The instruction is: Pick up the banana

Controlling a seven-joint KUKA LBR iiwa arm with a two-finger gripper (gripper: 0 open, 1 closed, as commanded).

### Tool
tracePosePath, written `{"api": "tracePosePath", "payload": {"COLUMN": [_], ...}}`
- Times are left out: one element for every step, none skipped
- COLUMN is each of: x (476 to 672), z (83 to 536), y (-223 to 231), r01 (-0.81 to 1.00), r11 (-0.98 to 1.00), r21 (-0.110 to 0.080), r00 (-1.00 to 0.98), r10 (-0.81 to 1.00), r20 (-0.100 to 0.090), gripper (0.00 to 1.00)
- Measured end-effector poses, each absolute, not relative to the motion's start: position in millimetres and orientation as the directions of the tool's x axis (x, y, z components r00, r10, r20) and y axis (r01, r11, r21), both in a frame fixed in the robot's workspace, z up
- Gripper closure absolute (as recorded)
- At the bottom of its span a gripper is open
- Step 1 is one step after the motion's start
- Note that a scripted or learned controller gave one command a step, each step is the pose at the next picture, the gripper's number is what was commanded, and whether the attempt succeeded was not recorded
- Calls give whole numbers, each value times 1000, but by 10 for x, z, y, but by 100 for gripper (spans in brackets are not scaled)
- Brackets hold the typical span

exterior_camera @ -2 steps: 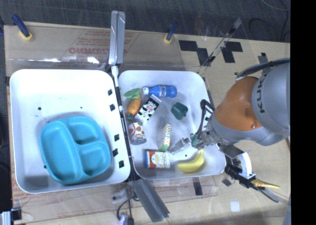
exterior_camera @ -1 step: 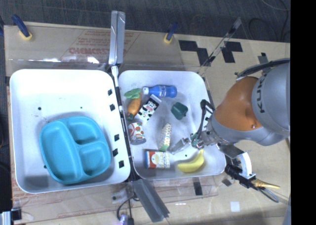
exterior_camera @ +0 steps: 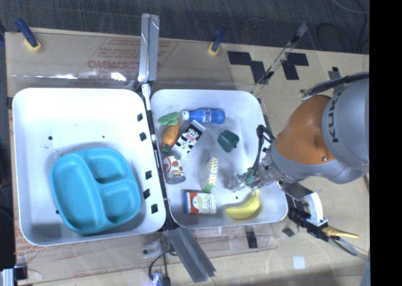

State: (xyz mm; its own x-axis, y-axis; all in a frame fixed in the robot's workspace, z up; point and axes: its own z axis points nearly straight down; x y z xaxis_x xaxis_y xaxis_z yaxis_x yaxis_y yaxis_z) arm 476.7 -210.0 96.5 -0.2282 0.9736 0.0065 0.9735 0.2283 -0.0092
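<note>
Two white bins sit side by side on the bench; the left bin (exterior_camera: 38,121) holds a blue tray (exterior_camera: 95,188) with three hollows, lying in its lower half; the right bin (exterior_camera: 251,105) is full of small things. The banana (exterior_camera: 244,207) is yellow and lies near the lower right corner of the right bin, curved like a smile, close to the bottom wall. Just to its left is a small red and white carton (exterior_camera: 200,202); above that lies a thin pale packet (exterior_camera: 210,173). A blue bottle (exterior_camera: 204,115) lies on its side near the top of the bin; a dark green cup (exterior_camera: 228,139) sits to the right below it; an orange carrot (exterior_camera: 169,135) with green leaves rests along the left wall; next to it is a black and white box (exterior_camera: 187,139), and below that a little can (exterior_camera: 173,168). The grey arm (exterior_camera: 342,134) with its orange band comes in from the right of the frame; the gripper (exterior_camera: 247,179) is low in the bin, just above the banana and very near it; I cannot tell how it is set, for that part is too small and blurry.
</note>
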Motion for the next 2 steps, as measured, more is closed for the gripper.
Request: {"api": "tracePosePath", "payload": {"x": [4768, 4767], "z": [965, 896], "y": [-2099, -2095], "r01": [973, 965], "r11": [229, 262], "r21": [-9, -5], "r00": [-229, -262], "r10": [974, 965], "r20": [6, 5], "gripper": [0, 0]}}
